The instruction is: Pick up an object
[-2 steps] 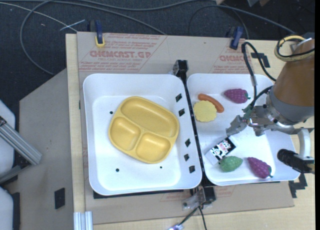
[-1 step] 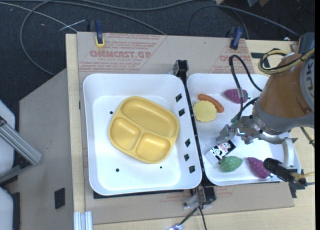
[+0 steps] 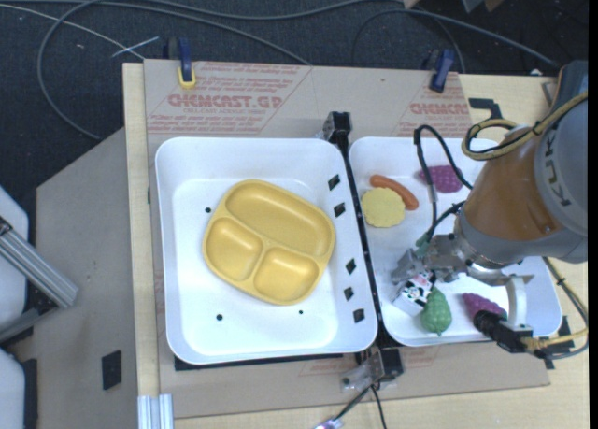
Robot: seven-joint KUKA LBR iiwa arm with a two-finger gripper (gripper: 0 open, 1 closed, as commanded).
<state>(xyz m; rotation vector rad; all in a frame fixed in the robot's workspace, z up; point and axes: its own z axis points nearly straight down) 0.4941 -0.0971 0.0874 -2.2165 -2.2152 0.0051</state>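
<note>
Gripper (image 3: 418, 266) is low in the right bin (image 3: 542, 324), just above the cow toy (image 3: 414, 294) — can't tell finger opening or whether anything is held. Green toy (image 3: 435, 313) touches the cow's right side. Purple piece (image 3: 483, 305) nearby. Yellow disc (image 3: 383, 207), sausage (image 3: 394, 190), grapes (image 3: 442, 177) further back. Yellow tray (image 3: 269, 241) in left bin (image 3: 177, 231).

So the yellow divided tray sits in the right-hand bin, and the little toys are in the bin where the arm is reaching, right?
Not quite: the camera view shows the yellow divided tray in the left bin. The little toys are indeed in the right bin, where the arm reaches.
</note>
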